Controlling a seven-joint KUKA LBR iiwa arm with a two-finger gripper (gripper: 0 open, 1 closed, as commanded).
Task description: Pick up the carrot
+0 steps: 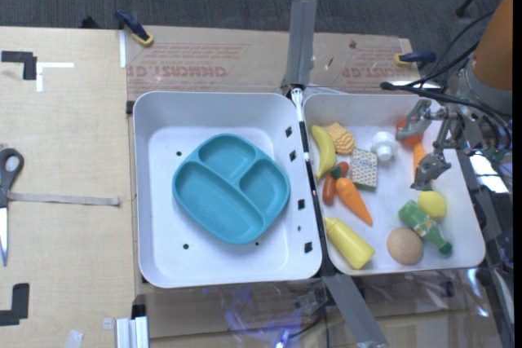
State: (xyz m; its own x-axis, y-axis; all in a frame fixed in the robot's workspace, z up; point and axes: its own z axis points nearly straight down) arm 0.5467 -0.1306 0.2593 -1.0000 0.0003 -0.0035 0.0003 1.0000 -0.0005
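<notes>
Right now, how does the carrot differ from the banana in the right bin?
The carrot is orange and tapers to a point; the banana is yellow and curved. The carrot lies nearer the middle of the right bin, slanting toward its near side; the banana lies farther back, along the bin's left wall. Both are long, lie flat, and sit apart from the tool.

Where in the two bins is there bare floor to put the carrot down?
Left bin: bare floor rings the blue divided plate, widest along its left wall. Right bin: crowded; a small patch lies between the carrot and the lemon.
</notes>
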